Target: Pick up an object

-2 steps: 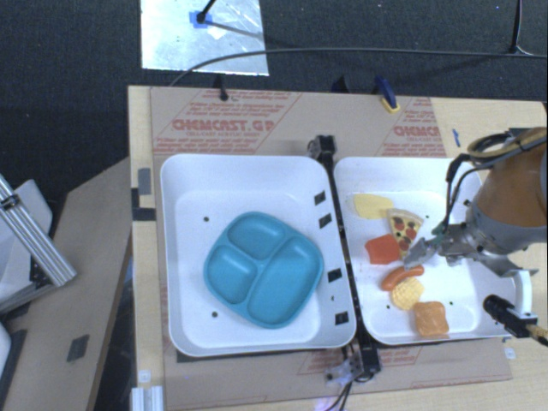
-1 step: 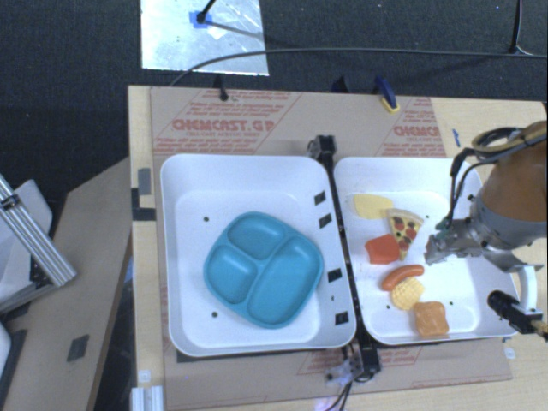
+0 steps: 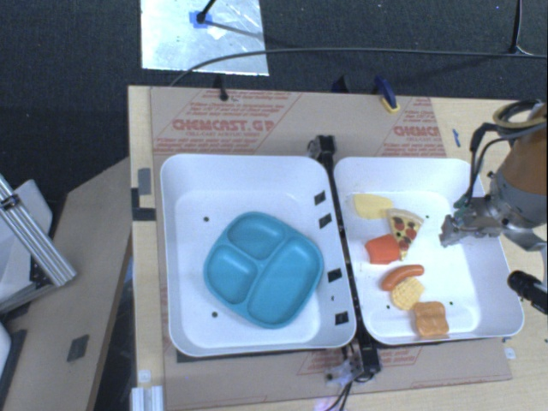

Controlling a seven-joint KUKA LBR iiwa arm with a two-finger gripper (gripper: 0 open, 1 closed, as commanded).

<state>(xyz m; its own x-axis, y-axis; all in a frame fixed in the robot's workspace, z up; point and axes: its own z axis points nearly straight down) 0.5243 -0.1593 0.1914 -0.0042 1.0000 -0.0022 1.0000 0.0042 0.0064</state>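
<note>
The right bin (image 3: 479, 311) holds several toy foods: a yellow cheese wedge (image 3: 372, 205), a pizza slice (image 3: 403, 229), a red block (image 3: 384, 248), a sausage (image 3: 402, 275), a round yellow waffle (image 3: 408, 294) and an orange bread piece (image 3: 431, 318). My gripper (image 3: 455, 228) hangs over the right part of this bin, to the right of the pizza slice and apart from it. Nothing shows between its fingers.
The left bin (image 3: 184, 229) carries a blue divided plate (image 3: 263, 268). A black divider with clips (image 3: 336, 247) runs between the two bins. The arm's grey body (image 3: 522, 187) stands over the right bin's right wall. Cardboard (image 3: 231, 118) lies under both bins.
</note>
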